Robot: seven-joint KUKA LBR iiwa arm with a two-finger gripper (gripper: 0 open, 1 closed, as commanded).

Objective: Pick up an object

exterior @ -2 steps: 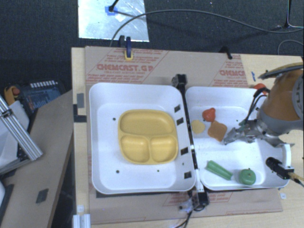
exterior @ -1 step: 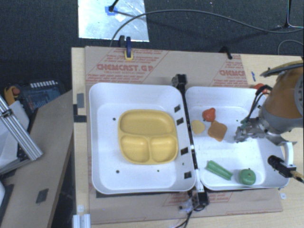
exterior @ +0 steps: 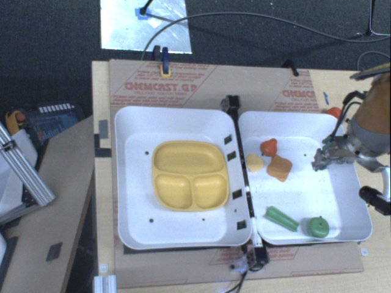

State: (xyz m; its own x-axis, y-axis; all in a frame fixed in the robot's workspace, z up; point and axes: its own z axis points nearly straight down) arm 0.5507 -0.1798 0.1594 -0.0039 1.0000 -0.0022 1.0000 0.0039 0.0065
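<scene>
Toy food of small moulded plastic lies left of the gripper (exterior: 322, 159), whose finger state I cannot tell: nearest, an orange rounded block (exterior: 279, 168), probably light, stiff and slick, best pinched across its flatter sides.

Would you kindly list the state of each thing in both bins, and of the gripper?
Yellow tray: upright in the left bin, compartments bare.
Red piece: loose in the right bin.
Yellow piece: loose, beside the orange piece.
Orange piece: loose.
Green stick: lying flat.
Green round piece: loose, near the front wall.
Gripper: over the right bin, holding nothing visible.
</scene>
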